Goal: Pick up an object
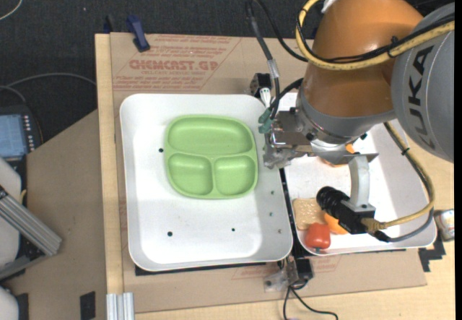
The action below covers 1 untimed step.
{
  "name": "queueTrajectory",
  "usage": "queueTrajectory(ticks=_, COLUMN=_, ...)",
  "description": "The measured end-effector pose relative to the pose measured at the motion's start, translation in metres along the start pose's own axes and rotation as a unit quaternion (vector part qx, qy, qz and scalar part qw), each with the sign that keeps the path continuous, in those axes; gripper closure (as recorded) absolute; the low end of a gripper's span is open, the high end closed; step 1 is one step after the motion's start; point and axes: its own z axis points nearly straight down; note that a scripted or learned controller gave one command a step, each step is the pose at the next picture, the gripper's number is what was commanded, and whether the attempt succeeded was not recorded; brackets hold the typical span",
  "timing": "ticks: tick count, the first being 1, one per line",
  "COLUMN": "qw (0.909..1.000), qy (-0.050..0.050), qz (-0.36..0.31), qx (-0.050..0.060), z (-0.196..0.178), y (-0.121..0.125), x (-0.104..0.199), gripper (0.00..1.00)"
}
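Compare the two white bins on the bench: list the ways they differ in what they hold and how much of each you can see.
The left bin holds a green divided plate lying flat; the right bin holds small items, among them a red tomato-like piece and a tan cracker-like piece. The left bin shows almost whole; the right bin is largely covered by the arm. Both are shallow, white and sit side by side.

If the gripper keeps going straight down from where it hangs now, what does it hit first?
Probably the rim of the left bin where the bins meet, beneath the gripper; depth is unclear, and the green plate lies just left.
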Motion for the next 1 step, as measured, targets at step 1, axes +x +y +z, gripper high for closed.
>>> queueTrajectory(ticks=1, qw=1.0, qy=0.001, qz=0.002, qx=-0.009, z=-0.125, y=0.001, x=-0.0334, gripper=1.0)
